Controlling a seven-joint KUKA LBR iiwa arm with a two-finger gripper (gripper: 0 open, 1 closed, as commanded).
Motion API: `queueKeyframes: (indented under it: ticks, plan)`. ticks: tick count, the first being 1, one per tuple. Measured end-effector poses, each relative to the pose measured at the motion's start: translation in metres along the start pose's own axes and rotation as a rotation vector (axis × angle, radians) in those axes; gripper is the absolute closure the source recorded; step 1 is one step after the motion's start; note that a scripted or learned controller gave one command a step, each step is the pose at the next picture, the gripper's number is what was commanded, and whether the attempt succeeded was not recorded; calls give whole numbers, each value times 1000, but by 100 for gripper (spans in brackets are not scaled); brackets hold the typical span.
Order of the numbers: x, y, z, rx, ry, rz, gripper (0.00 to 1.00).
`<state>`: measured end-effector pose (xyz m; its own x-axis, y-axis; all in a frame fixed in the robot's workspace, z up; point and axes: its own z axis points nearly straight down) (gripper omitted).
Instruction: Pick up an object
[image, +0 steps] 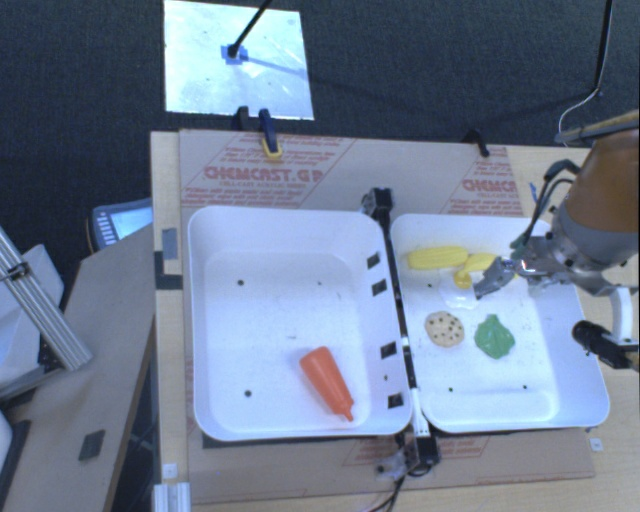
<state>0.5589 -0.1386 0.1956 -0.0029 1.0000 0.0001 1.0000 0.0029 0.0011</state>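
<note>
Reaching in from the right, the gripper (497, 276) hangs low over the right bin (580, 400), the arm's wrist angled toward the bin's middle. Its tips sit at a yellow piece (474, 268), grip unclear. A yellow corn cob (435, 258), cookie (444, 328) and green piece (494, 337) lie nearby; a carrot (328, 380) rests in the left bin (215, 330).
</note>
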Motion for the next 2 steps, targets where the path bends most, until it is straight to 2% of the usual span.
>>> queueKeyframes:
  ticks: [1,2]
  plan:
    - [49,47,-41,-7,0,-7,0]
    - [76,106,-34,-7,0,-5,0]
